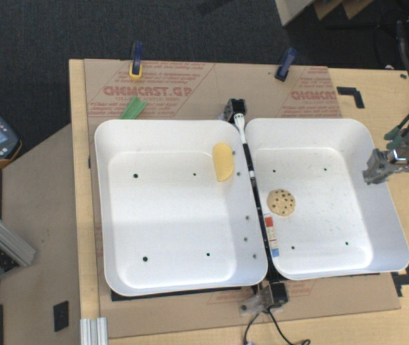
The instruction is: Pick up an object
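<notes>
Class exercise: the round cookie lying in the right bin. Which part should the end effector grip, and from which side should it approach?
Probably from straight above, fingers closing across the cookie's rim at its widest. It lies flat on the floor of the right bin, near the left wall, so a sideways approach looks blocked. The end effector sits at the bin's right edge.

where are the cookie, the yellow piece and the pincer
cookie (282, 202), camera view, middle of its speckled top
yellow piece (223, 162), camera view, middle of its body
pincer (378, 168), camera view, its grey tip at the right bin's rim
</notes>
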